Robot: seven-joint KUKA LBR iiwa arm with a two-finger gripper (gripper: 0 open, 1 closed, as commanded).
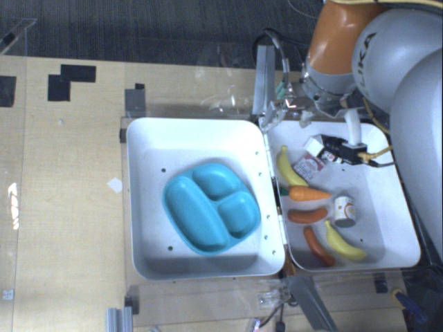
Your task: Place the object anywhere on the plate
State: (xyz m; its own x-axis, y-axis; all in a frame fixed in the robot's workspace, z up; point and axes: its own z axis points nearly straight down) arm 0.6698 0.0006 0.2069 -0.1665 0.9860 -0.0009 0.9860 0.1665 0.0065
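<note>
A blue three-compartment plate (211, 207) lies in the left white bin (149, 185) with nothing on it. The right bin (394, 213) holds a yellow banana (288, 168), a small printed packet (306, 166), an orange carrot (309, 194), two brown-red sausages (306, 216) (318, 247), a small can (343, 210) and a second banana (344, 244). My gripper (280, 113) hangs over the far left corner of the right bin, above and behind the first banana. I see nothing held in it.
A raised wall (271, 185) between the two bins separates the plate from the food items. A grey upright post (263, 81) stands just behind the bins, close to the gripper. The arm's large grey body fills the upper right.
</note>
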